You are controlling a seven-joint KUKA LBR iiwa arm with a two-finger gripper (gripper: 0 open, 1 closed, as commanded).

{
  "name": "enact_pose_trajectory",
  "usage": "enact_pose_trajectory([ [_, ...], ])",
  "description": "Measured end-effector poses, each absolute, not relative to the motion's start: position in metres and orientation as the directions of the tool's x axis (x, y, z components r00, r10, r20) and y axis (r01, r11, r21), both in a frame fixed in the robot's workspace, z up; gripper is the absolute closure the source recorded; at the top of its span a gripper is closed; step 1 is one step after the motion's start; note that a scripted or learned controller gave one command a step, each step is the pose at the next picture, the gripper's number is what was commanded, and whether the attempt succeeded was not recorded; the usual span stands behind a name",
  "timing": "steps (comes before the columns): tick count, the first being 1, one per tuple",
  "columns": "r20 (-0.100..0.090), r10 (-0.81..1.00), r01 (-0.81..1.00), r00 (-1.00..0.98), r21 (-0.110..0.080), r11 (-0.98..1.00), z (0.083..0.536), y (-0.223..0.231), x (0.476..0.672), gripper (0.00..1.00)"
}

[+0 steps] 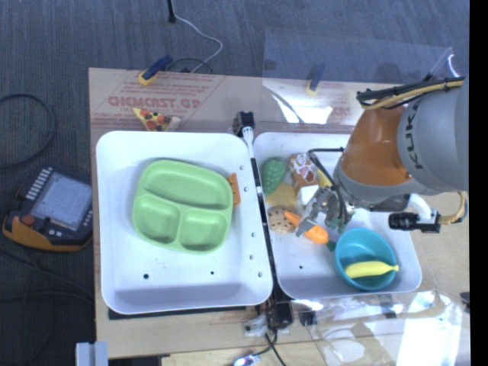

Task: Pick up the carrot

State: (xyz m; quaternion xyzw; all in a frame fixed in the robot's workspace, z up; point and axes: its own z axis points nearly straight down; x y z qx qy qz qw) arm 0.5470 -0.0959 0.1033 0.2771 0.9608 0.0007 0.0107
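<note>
The carrot (316, 235) is a small orange piece lying on the floor of the right bin (305, 280), just left of the blue bowl. My gripper (321, 221) hangs directly over it, reaching in from the right under the arm's orange band. Its fingers stand open, one on the left (309, 223) and one on the right (334, 218). The carrot's upper end is at the fingertips, and I see no grip on it. The gripper body hides part of the bin floor behind it.
A blue bowl (366, 258) holding a banana (371, 268) sits close to the carrot's right. A cookie (277, 221), a green vegetable (273, 174) and a packet (303, 170) lie to its left and behind it. The left bin (122, 280) holds a green divided plate (183, 204).
</note>
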Motion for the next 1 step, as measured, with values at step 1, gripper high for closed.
enact_pose_trajectory([
  [1, -0.002, 0.7, 0.7, -0.714, 0.001, 0.714, 0.1846, -0.0244, 0.5197, 1.0],
])
